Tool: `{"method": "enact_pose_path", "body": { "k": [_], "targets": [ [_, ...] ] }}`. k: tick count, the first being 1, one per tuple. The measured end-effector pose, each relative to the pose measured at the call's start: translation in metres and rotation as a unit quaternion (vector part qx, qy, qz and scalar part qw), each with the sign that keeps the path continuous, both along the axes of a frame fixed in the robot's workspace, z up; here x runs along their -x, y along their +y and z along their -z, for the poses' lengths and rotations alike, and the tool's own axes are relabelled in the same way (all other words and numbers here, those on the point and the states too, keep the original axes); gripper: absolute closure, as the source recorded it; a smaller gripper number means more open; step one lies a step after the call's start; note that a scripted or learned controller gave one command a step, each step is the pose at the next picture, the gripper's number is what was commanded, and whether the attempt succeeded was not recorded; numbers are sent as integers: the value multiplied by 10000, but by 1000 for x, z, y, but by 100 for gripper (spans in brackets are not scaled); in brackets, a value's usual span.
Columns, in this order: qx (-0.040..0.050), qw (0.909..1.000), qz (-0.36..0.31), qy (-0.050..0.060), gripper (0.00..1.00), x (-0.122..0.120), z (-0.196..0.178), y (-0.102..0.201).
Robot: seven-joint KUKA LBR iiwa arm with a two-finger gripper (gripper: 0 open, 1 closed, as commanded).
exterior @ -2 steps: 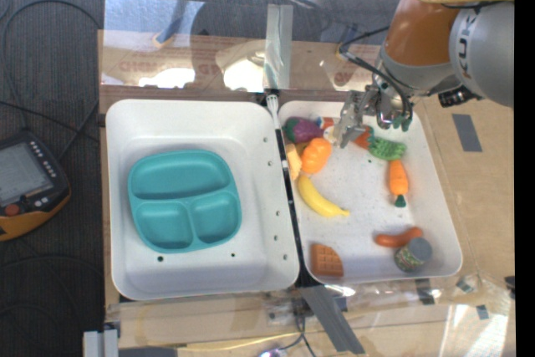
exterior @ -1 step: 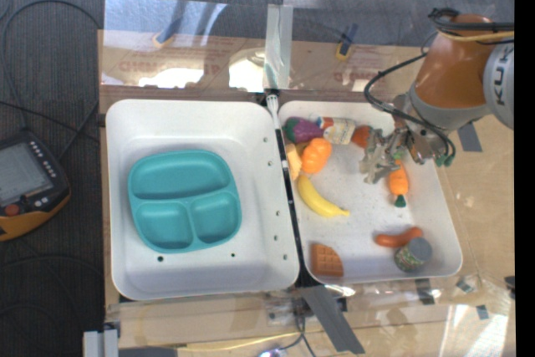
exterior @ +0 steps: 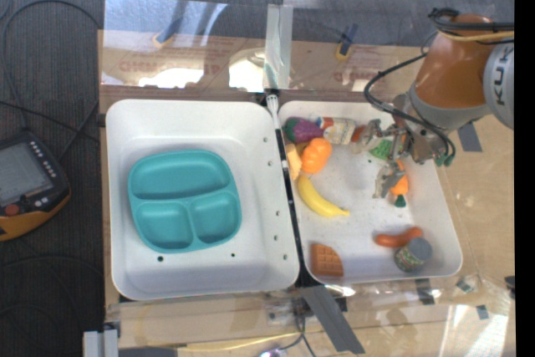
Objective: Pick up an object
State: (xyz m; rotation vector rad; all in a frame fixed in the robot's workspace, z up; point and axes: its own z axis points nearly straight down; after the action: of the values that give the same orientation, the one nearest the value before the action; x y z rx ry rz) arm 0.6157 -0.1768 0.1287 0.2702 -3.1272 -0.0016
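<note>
Reaching down into the right bin [exterior: 443, 238], the gripper [exterior: 391, 180] hangs beside a small carrot [exterior: 401, 186]; whether its jaws are released or clenched, I cannot tell. Next, probably closing on it and lifting.

Letters "KU" on arm [exterior: 501, 88]

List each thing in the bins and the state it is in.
teal tray: flat in left bin, compartments bare
banana: lying in right bin
orange fruit: resting beside the banana
waffle: flat near front wall
hand: low over right bin, by a small orange piece
</note>
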Motion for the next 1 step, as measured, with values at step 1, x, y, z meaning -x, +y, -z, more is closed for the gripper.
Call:
{"method": "enact_pose_path", "body": {
  "k": [1],
  "targets": [
    [-2,9999,-113,-57,0,10,40,-23]
  ]
}}
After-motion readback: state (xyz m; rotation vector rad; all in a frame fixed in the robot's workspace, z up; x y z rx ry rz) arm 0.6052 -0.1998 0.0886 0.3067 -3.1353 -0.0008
